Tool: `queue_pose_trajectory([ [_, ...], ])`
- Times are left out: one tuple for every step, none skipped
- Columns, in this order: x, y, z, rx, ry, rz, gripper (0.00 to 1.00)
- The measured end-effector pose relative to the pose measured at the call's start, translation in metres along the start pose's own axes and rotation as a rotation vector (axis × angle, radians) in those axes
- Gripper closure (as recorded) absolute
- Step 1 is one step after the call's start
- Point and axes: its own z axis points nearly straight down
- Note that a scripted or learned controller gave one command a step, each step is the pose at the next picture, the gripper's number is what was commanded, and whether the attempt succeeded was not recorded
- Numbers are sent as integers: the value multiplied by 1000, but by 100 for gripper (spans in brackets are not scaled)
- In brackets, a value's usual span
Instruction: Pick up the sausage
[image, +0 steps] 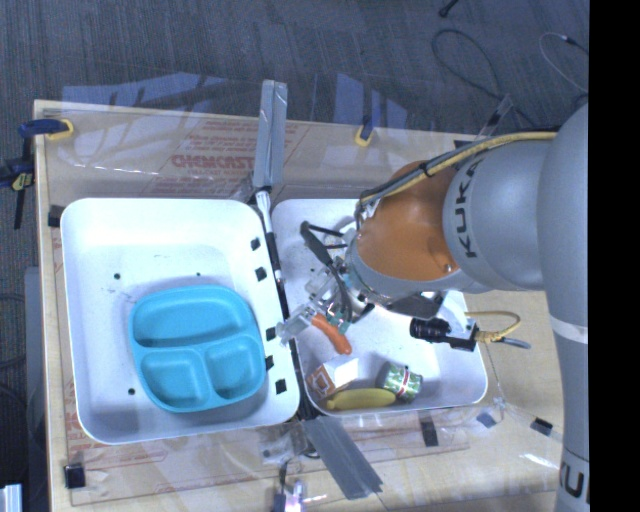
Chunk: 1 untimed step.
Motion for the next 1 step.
queue_pose_trajectory([
  [-17, 2, -2, -11, -25, -81, 0],
])
